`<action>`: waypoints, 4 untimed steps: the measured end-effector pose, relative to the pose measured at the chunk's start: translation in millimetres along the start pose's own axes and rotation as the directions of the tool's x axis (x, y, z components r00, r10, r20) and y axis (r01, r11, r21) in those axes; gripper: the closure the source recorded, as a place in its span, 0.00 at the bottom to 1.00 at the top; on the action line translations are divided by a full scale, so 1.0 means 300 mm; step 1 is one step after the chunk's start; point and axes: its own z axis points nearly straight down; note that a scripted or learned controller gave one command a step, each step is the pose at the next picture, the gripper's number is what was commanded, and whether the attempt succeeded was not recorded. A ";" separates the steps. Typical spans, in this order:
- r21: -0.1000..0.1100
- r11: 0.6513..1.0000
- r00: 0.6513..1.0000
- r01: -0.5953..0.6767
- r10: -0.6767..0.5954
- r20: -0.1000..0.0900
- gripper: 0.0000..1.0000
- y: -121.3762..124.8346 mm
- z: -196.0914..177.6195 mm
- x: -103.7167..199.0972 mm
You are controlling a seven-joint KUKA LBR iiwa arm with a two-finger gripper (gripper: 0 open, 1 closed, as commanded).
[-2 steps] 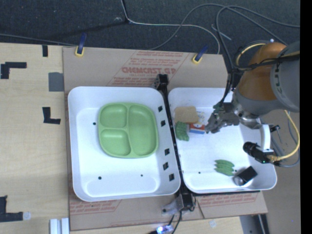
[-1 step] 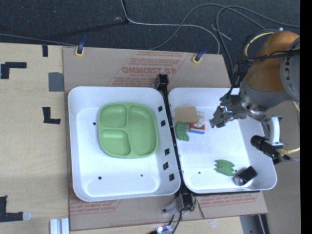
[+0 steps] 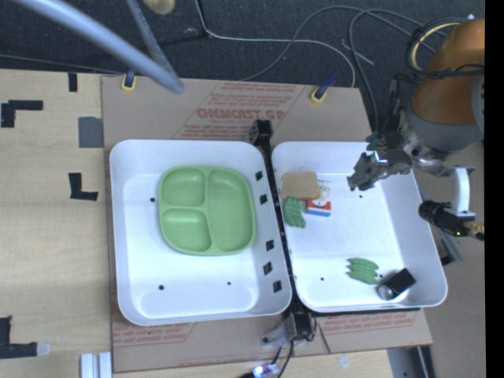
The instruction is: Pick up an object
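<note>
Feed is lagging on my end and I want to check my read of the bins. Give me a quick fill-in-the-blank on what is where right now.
1. The green divided plate lies in the ____ bin.
2. The green pea pods lie near the ____ wall of the right bin, beside a small black object.
3. The tan piece sits close to the ____ between the two bins.
4. The gripper hangs over the ____ bin.

Missing words: left; front; divider; right

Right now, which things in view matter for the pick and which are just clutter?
Job:
pincer
brown block
green toy
red-white box
pea pod
black piece

Lying about:
green tray
cables
clips
</note>
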 end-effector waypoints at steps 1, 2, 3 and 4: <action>0.007 1.000 1.000 0.003 -0.003 -0.002 1.00 0.018 0.059 0.174; 0.009 1.000 1.000 0.003 -0.003 -0.002 1.00 0.022 0.107 0.339; 0.009 1.000 1.000 0.004 -0.004 -0.002 1.00 0.028 0.148 0.532; 0.008 1.000 1.000 0.004 -0.004 -0.001 1.00 0.042 0.183 0.702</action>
